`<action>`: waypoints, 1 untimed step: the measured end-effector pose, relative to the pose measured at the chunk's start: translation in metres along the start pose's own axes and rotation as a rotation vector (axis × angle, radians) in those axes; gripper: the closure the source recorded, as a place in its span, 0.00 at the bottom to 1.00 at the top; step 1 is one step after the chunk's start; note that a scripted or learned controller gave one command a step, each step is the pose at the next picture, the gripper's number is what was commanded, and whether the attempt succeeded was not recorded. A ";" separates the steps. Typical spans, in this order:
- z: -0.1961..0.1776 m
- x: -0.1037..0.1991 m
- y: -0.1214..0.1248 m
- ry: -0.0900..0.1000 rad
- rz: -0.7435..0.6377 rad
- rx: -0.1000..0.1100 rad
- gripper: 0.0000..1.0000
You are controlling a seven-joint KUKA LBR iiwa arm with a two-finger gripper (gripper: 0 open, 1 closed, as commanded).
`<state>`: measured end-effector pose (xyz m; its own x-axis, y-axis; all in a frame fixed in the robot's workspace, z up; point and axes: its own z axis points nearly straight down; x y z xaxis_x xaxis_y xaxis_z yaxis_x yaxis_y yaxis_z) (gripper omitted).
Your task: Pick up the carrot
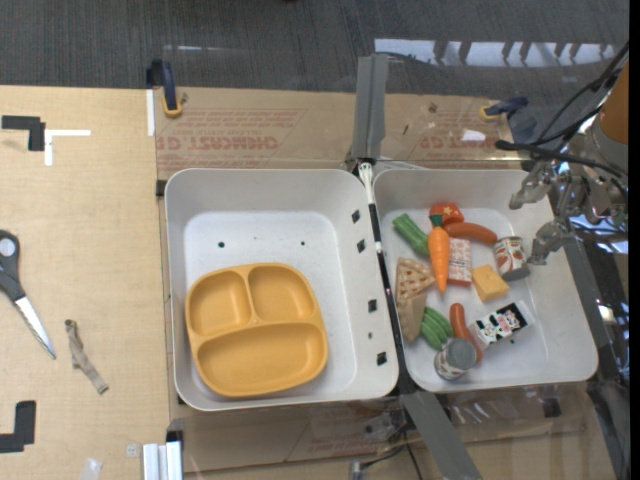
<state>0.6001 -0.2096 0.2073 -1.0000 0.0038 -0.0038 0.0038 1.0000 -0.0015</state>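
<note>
Your carrot (438,252) lies in the right bin (580,353), near the middle of its far half, green top toward the back wall and orange tip pointing toward the near side. It rests among toy food: a green pod (409,232) just to its left, a red tomato (445,213) and a red sausage (472,232) at its top right, a small red-and-white packet (459,263) touching its right side, and a pizza wedge (411,280) by its tip. Farther right you see a small can (508,256) and a yellow cheese block (489,283). The claw (548,218) hangs over the right bin's far right part, well apart from the carrot, with nothing between its fingers; you cannot tell from here whether it is spread or closed. The left bin (200,208) holds a yellow divided plate (257,328). On the counter (80,268) to the left lie scissors (20,298).
</note>
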 end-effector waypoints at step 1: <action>0.110 -0.023 0.064 -0.008 0.143 -0.002 0.00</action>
<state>0.6239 -0.1463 0.0976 -0.9892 0.1458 -0.0114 0.1458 0.9893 0.0013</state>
